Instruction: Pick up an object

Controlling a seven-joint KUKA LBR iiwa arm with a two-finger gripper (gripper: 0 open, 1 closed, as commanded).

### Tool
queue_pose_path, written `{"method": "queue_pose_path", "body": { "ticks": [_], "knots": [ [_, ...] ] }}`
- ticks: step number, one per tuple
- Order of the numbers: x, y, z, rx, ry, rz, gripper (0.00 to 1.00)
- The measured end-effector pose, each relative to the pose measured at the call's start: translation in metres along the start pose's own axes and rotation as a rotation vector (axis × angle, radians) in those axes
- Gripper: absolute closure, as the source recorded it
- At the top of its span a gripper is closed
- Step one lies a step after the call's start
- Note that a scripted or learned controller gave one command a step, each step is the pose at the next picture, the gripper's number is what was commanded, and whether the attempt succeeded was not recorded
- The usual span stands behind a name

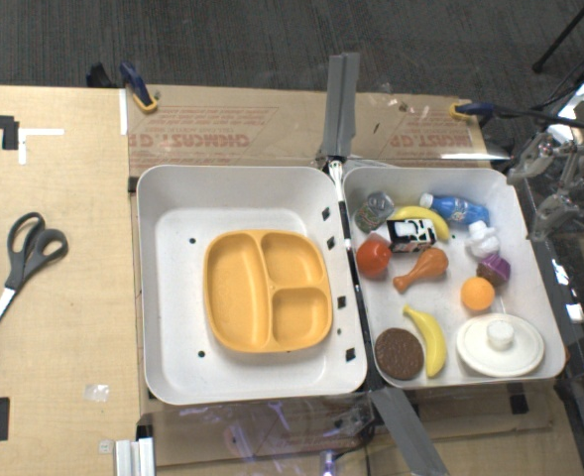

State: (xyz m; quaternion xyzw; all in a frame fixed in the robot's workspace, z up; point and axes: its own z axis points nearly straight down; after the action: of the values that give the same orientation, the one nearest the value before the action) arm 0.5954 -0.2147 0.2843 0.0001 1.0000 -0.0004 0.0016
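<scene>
Objects crowd the right bin. The orange sits fairly clear near its right wall, so a straight descent suits. What seems the gripper hangs past the far right corner; I cannot tell the jaws' state. The left bin holds a tray; scissors lie on the counter.

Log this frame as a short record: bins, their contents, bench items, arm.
left bin: yellow divided tray, nothing in its compartments
right bin: two bananas, tomato, drumstick, orange, cookie, white lid, blue bottle, purple item
bench: scissors, left of the bins
arm: at the right edge, outside the bins; nothing seen held
</scene>
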Motion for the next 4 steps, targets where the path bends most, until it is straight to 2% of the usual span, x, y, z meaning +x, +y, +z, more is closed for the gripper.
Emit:
{"method": "queue_pose_path", "body": {
  "ticks": [1,2,3,4],
  "knots": [
    [-0.01,-0.004,0.148,0.0,-0.001,-0.136,0.0],
    [-0.023,0.066,0.19,0.0,-0.003,0.01,0.0],
    [-0.043,0.108,0.189,0.006,0.006,0.21,0.0],
    [0.05,0.09,0.191,0.0,0.0,0.25,0.0]
  ]
}}
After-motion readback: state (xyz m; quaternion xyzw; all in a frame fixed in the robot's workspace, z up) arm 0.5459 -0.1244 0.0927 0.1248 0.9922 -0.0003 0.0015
